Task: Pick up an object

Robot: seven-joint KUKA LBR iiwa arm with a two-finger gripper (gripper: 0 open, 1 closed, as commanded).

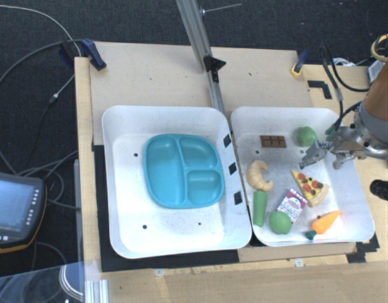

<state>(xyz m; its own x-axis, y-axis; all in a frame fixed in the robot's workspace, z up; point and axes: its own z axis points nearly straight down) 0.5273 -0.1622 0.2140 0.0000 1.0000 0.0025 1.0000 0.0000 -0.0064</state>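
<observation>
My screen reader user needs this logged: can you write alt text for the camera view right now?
The gripper hovers over the right bin, above toy food: pizza slice, green ball, chocolate bar, croissant, cucumber, lime, carton and carrot. The left bin holds a blue tray.

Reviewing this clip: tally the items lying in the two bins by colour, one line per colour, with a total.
Blue: 1, divided plate in the left bin
Green: 3, ball, cucumber, lime
Brown: 1, chocolate bar
Tan: 1, croissant
Yellow and red: 1, pizza slice
Pink and white: 1, small carton
Orange: 1, carrot
Total: 9
</observation>
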